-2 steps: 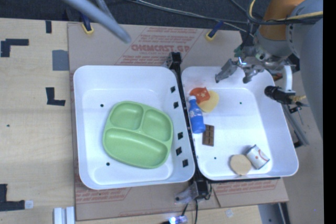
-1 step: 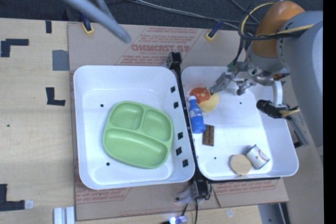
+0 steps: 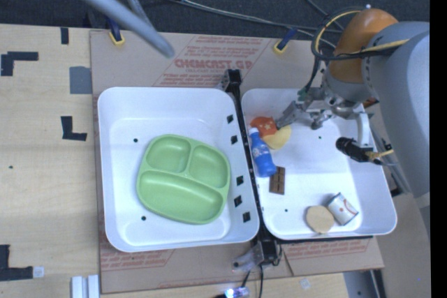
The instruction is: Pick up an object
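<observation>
Glossy green sectioned tray (image 3: pixel 184 179), blue bottle (image 3: pixel 262 156), brown block (image 3: pixel 277 181), round tan disc (image 3: pixel 320 219)

1 camera looks down on the tabletop (image 3: pixel 42 150) from above at a slant, mounted high enough to take in both white bins whole: the left bin (image 3: pixel 115 115) sits mid-frame and the right bin (image 3: pixel 370 216) beside it toward the right. The far edge of the tabletop lies toward the top of the view, with dark floor and cables beyond it. The arm (image 3: pixel 408 87) enters from the right side, close to the lens
</observation>
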Controlling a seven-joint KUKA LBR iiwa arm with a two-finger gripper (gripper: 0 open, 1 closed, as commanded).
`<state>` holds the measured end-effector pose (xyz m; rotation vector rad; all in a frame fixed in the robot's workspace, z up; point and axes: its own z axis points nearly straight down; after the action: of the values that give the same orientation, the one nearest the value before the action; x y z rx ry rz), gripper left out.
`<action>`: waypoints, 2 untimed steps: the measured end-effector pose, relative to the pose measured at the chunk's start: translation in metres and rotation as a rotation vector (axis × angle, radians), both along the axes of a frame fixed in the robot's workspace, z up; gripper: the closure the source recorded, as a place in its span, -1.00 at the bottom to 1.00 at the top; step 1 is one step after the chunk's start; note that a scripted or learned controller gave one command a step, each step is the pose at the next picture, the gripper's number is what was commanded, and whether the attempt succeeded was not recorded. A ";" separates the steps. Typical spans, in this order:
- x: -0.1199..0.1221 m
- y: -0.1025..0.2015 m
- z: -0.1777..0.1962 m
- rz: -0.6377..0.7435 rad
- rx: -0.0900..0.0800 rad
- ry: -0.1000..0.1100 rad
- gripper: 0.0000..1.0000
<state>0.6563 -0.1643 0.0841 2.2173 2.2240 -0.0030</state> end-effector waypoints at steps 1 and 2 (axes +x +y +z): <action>0.002 0.001 0.013 0.001 -0.001 -0.005 1.00; -0.006 0.000 0.072 -0.002 0.001 -0.004 1.00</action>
<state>0.6505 -0.1646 0.1561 2.2184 2.2200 0.0032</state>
